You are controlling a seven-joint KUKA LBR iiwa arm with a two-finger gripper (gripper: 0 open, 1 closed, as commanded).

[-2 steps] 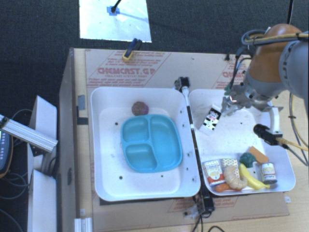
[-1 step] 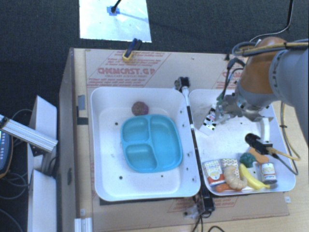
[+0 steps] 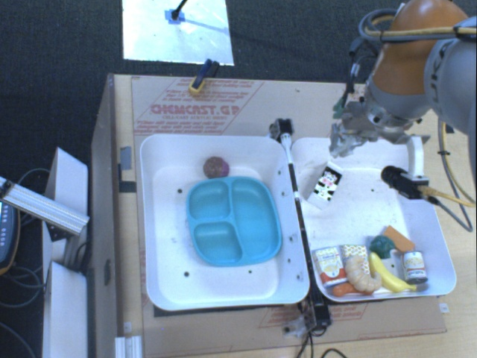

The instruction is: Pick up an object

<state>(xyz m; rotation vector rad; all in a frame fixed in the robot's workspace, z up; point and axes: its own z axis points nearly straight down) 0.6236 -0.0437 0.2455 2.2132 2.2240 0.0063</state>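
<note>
Bins stand side by side on the surface point(image 3: 223, 103). The left bin point(image 3: 168, 274) holds a blue divided tray point(image 3: 232, 218) lying flat at its middle, with a small round purplish thing point(image 3: 216, 167) just beyond the tray's far edge, near it but seemingly not touching.

Across the divider, the right bin point(image 3: 358, 215) has a black-and-white patterned box point(image 3: 326, 183) lying alone near its far left corner, close to the divider wall. The hand point(image 3: 344, 142) hangs over that same corner, just beyond the box and a little to its right. Whether it is open or closed cannot be told from this angle, and nothing can be seen in its hold. The box is likely the nearest thing to pick.

At the bin's near edge sits a tight cluster: a printed packet point(image 3: 328, 263), a pale knobbly piece point(image 3: 361, 273), a banana point(image 3: 386, 271), a teal lump point(image 3: 382, 246), an orange block point(image 3: 399, 239) and a small bottle point(image 3: 413, 263).

Risks, as a judgement: the box lies flat and low, so a descent slightly off could press it down or push it against the divider rather than grip it. The bin's far wall is close to the hand and could be struck. Going for the cluster instead invites catching two neighbours at once, or knocking one aside.
</note>
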